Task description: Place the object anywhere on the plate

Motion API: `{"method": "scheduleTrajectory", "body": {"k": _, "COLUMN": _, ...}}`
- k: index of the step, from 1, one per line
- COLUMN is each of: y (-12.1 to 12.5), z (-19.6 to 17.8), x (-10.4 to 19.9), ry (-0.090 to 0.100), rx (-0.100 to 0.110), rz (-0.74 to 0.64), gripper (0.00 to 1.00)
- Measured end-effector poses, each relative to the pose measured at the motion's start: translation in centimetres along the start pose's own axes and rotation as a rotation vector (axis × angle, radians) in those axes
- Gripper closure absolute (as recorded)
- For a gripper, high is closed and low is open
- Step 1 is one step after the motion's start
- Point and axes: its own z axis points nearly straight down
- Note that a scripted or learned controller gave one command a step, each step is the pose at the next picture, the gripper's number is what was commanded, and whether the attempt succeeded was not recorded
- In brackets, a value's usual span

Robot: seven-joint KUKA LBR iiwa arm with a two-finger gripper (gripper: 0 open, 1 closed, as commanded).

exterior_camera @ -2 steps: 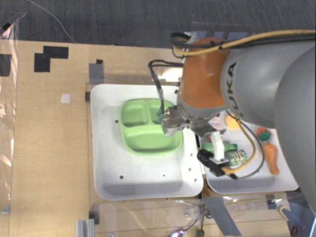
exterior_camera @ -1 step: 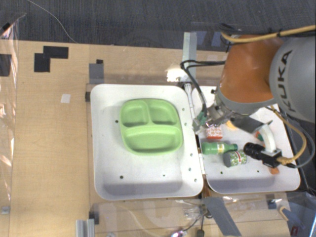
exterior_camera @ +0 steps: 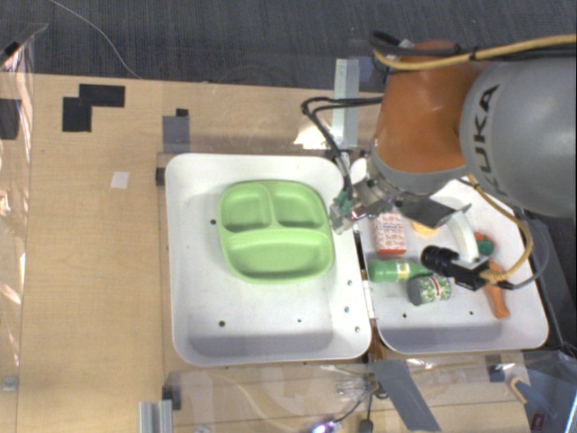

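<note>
A light green divided plate (exterior_camera: pixel 275 231) lies in the middle of the left white bin (exterior_camera: pixel 207 323). My gripper (exterior_camera: pixel 346 209) hangs from the grey and orange arm over the strip between the two bins, just right of the plate's right rim. What its tip holds, if anything, is too small and shadowed to make out. Just right of the gripper, a red and white carton (exterior_camera: pixel 389 233) lies in the right bin (exterior_camera: pixel 451 332).
The right bin also holds a green bottle (exterior_camera: pixel 397 270) on its side, a dark green can (exterior_camera: pixel 430 289), an orange carrot (exterior_camera: pixel 497 299), a white piece (exterior_camera: pixel 462 237) and a small red and green item (exterior_camera: pixel 487 244). The arm covers that bin's back half.
</note>
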Motion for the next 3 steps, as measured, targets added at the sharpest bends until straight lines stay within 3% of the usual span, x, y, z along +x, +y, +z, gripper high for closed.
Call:
{"method": "scheduleTrajectory", "body": {"k": 1, "y": 2.0, "z": -6.2, "x": 3.9, "ry": 0.000, "rx": -0.002, "rz": -0.230, "gripper": 1.00}}
{"method": "scheduleTrajectory", "body": {"k": 2, "y": 4.5, "z": -4.9, "x": 3.6, "ry": -0.001, "rx": -0.002, "rz": -0.355, "gripper": 1.00}}
{"method": "scheduleTrajectory", "body": {"k": 3, "y": 1.1, "z": -0.3, "x": 2.6, "ry": 0.000, "rx": -0.001, "rz": -0.479, "gripper": 1.00}}
